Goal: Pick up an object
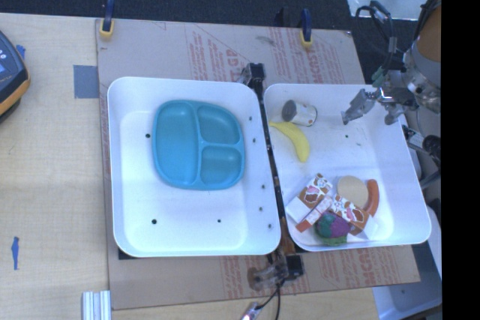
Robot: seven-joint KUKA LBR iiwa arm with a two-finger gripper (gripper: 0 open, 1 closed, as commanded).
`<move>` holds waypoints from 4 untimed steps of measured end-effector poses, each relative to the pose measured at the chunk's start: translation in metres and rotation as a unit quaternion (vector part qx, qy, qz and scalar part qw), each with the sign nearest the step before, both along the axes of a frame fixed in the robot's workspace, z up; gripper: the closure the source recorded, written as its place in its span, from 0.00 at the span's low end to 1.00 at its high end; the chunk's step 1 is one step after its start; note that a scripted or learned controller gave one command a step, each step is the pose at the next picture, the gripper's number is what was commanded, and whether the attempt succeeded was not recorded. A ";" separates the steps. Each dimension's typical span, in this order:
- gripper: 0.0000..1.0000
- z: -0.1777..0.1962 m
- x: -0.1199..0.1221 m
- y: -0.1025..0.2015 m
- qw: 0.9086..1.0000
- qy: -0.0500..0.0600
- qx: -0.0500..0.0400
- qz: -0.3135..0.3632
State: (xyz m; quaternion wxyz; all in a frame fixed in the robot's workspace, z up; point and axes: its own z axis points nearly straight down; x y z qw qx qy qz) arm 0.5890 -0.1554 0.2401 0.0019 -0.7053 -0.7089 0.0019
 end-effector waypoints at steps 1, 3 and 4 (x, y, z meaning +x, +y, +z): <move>0.00 -0.118 0.028 0.042 1.000 0.001 0.000 0.001; 0.00 -0.050 0.034 0.107 1.000 -0.001 0.000 -0.001; 0.00 -0.050 0.043 0.093 1.000 -0.001 0.000 -0.002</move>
